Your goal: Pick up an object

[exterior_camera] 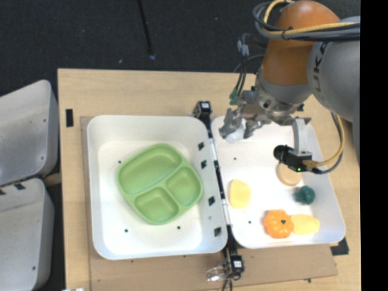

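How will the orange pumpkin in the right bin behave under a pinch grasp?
The orange pumpkin looks round and ribbed, so it may roll or slip sideways from a pinch. It looks like a small toy, probably light. It touches a yellow piece, which would likely get nudged.

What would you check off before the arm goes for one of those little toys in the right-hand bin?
1. Is the hand free of any load? Cannot tell: its tip is small and blurred.
2. Is the hand over the bin that holds the toys? Ok: it hangs over the far left corner of the right bin.
3. Is there a toy standing alone? Ok: the pale yellow piece lies apart from the others.
4. Are all toys separated? Not ok: the orange pumpkin touches the yellow piece beside it.
5. Is the green tray out of the way? Ok: it lies in the left bin.
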Robot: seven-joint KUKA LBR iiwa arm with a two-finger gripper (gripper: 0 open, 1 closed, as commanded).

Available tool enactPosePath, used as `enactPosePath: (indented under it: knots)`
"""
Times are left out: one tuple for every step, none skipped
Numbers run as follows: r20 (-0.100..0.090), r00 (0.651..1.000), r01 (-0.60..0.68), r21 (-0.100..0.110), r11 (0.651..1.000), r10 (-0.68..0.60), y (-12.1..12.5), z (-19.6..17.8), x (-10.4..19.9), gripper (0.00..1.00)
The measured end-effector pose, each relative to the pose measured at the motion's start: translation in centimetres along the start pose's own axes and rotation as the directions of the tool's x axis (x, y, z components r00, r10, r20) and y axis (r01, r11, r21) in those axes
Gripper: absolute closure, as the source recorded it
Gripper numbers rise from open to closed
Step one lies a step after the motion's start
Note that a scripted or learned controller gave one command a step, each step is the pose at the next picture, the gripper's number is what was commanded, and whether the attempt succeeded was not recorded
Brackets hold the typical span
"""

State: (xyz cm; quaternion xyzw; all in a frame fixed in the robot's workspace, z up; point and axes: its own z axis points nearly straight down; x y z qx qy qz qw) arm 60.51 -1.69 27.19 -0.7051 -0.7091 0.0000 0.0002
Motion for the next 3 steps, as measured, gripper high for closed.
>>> enactPosePath:
  knots:
    - [-0.001, 1.0, 0.002, 0.002, 1.0, -0.002, -1.7, 2.0, 5.7, 1.0]
    - [-0.001, 1.0, 0.001, 0.002, 1.0, -0.001, -3.8, 3.1, 9.9, 1.0]
    - [0.0, 1.0, -0.004, 0.0, 1.0, 0.004, -3.7, 3.1, 9.6, 0.0]
